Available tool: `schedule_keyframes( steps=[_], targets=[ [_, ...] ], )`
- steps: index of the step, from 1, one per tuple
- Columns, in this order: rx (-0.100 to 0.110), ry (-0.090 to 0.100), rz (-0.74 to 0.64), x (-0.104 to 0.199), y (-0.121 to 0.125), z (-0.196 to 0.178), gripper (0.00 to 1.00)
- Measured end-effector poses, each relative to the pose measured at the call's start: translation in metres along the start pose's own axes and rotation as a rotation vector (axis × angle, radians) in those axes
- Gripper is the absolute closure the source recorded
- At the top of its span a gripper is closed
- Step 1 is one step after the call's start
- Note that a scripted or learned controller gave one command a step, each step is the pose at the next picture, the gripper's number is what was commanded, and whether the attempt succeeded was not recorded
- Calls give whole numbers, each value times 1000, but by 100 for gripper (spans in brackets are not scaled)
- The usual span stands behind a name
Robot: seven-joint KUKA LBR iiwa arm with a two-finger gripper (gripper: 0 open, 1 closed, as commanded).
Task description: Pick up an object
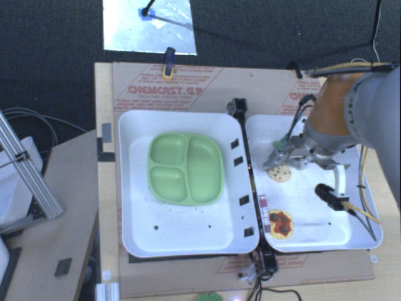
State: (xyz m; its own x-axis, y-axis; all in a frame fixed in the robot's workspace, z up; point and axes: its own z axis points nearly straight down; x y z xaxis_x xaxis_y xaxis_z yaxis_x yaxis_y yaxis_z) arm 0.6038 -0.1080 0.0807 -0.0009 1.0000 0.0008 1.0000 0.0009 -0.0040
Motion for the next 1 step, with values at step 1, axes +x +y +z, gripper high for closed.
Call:
schedule_keyframes(
  steps=[1],
  targets=[
    [-12,-3,0,-2,4,-17,100]
  ],
)
